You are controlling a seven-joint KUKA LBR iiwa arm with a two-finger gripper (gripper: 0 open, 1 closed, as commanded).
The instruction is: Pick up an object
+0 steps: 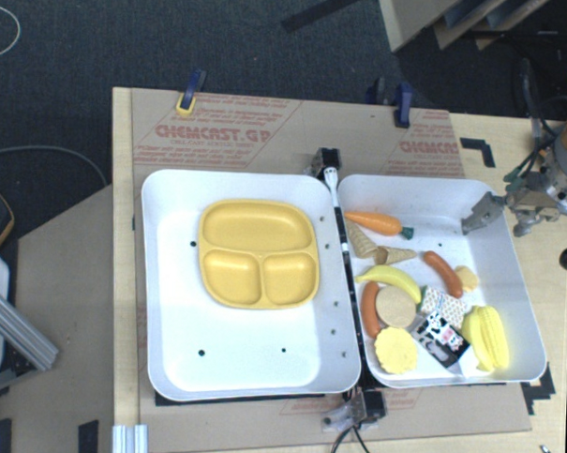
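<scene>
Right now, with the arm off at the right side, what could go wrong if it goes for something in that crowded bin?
1. The toy food sits packed together: the yellow plastic banana touches the round tan slice, so closing on one may drag its neighbour.
2. The end effector hangs at the right-hand white bin's rim; a straight descent could strike it.
3. The orange plastic carrot may roll away.

Yellow tray (259, 251); white bins (168, 291); orange carrot (375, 221); yellow banana (394, 278); black-and-white patterned toy (440, 333).
</scene>
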